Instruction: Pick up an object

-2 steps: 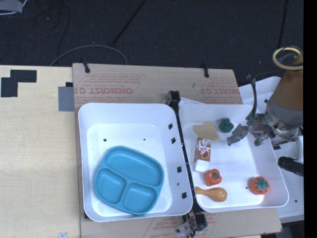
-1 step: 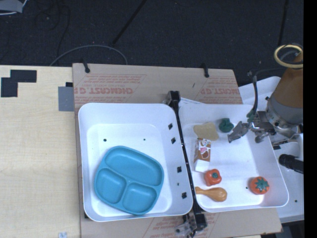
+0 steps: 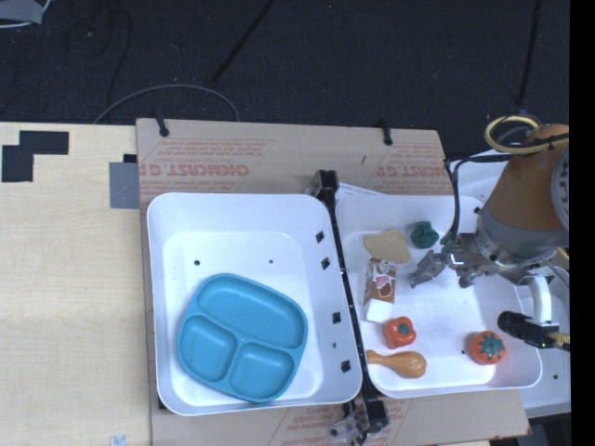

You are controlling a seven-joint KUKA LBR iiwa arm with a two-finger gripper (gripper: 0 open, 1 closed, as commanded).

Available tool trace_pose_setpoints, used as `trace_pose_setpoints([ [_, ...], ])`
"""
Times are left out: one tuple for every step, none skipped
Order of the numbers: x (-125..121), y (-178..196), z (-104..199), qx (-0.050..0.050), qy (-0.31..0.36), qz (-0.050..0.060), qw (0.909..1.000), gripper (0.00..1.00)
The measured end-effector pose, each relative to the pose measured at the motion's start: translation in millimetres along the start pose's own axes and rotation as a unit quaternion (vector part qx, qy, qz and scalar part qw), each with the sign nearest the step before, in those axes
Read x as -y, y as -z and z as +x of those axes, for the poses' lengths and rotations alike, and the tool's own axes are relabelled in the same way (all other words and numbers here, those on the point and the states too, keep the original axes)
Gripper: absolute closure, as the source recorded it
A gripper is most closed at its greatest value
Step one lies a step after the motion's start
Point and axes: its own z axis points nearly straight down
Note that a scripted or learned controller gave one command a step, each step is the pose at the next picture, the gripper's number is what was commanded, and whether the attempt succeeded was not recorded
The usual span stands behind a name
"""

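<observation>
Several small objects lie in the right bin (image 3: 521, 379), none yet between the fingers.
Over that bin's middle, the end effector (image 3: 429, 269) looks open, beside the brown-and-white packet (image 3: 380, 284) and below the green piece (image 3: 425, 234). Best to centre above one isolated item, perhaps the red tomato (image 3: 400, 332), before descending straight.

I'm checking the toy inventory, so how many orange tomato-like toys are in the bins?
2, both in the right bin: one tomato toy near its middle front, another toward the right. More could be hidden under the arm.
</observation>
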Motion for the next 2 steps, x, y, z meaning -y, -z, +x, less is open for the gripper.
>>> trace_pose_setpoints([
  [1,-54,1,0.000,0.000,-0.001,1.0000,0.00],
  [0,-41,0,0.001,-0.002,-0.002,1.0000,1.00],
])
